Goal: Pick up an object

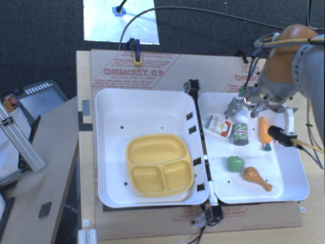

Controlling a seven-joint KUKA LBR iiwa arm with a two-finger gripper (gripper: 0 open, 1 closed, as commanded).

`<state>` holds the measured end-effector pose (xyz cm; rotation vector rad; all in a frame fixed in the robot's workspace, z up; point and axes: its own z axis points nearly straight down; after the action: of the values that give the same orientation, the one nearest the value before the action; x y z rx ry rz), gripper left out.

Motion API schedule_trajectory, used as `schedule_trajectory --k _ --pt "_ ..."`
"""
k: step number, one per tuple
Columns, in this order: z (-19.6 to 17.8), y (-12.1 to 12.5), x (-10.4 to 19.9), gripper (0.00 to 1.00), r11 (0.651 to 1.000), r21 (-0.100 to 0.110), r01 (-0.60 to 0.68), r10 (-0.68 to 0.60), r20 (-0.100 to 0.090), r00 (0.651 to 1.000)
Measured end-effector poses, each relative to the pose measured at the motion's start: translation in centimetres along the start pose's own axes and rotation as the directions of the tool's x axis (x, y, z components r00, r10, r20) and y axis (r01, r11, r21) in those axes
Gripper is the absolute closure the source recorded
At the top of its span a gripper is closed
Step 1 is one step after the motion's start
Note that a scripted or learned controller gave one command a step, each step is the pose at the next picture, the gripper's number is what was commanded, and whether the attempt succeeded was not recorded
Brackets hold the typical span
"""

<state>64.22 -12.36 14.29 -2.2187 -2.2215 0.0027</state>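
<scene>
Dark carpet lies behind our bench, and on the bench we see two shallow white bins side by side over a sheet of cardboard printed with red lettering [133, 71]. Our gripper [242, 105] hangs at about twelve o'clock in the right bin [292, 174], under the grey arm [304, 70] with its orange band; we cannot tell how it is set, since the metal parts blur together against the white floor. Just below it, toward six o'clock, we see a small white rounded object [241, 117], and touching that from below a small can [240, 133] with a green label standing upright. At nine o'clock from the can lies a white carton [218, 124] with red print, tilted on its side. At three o'clock from the can an orange carrot [263, 129] lies lengthwise, its dark green end pointing to six o'clock. Further down, near the middle of the bin, we find a green pepper-like toy [235, 163], and just beside it at four o'clock a brown chicken drumstick [256, 178]. Across the black divider [199, 136] at nine o'clock, the left bin [111, 116] bears a yellow three-compartment tray [159, 164] lying flat in its lower half. Far off at eleven o'clock a shiny square plate [121, 14] rests on the carpet with a black cable crossing it.
</scene>
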Motion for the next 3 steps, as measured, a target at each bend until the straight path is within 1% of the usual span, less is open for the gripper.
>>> schedule_trajectory --k 1,2,3 --pt "5.0 0.2 0.0 0.00 1.000 -0.007 -0.001 0.001 0.001 1.000" --pt "3.5 0.4 0.1 1.00 1.000 -0.012 0.000 0.000 0.000 1.000" --pt "-3.1 0.5 0.3 1.00 1.000 -0.011 0.003 -0.003 0.002 1.000"
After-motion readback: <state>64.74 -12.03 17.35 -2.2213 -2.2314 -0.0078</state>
